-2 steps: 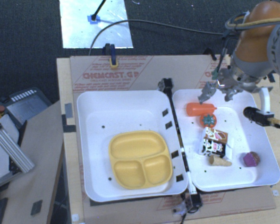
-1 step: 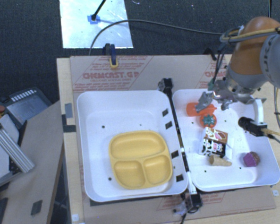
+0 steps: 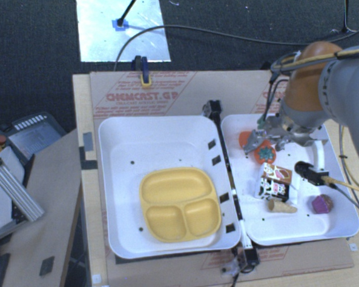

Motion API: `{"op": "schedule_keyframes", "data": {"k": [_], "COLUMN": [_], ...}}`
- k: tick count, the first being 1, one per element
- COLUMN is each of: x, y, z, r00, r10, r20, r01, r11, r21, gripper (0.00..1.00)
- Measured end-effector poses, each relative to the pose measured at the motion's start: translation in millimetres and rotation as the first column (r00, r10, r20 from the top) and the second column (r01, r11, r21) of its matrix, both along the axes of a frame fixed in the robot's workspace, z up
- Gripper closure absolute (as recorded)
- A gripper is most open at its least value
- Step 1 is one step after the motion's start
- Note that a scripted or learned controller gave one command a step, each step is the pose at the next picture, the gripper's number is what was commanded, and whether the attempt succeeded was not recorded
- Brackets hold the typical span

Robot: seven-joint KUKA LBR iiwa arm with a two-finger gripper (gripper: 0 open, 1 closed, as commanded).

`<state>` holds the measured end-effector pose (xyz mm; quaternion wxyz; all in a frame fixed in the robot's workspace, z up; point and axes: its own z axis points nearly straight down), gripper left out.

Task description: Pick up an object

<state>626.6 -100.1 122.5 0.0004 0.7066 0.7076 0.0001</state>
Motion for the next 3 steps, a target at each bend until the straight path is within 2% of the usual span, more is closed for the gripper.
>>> {"op": "schedule_keyframes", "data": {"k": [1,2,3], "x": [0,1,4], "y": [0,0,-7], "z": [-40,-27,36], "r00": [1.000,1.000,1.000], "r10": [-0.001,-0.001,-0.003], "r20": [-0.001,0.002,0.006], "r01": [0.001,0.001,0.003], "r11": [1.000,1.000,1.000], "r21": [0.000,0.000,-0.001], "gripper": [0.00,1.00,1.00]}}
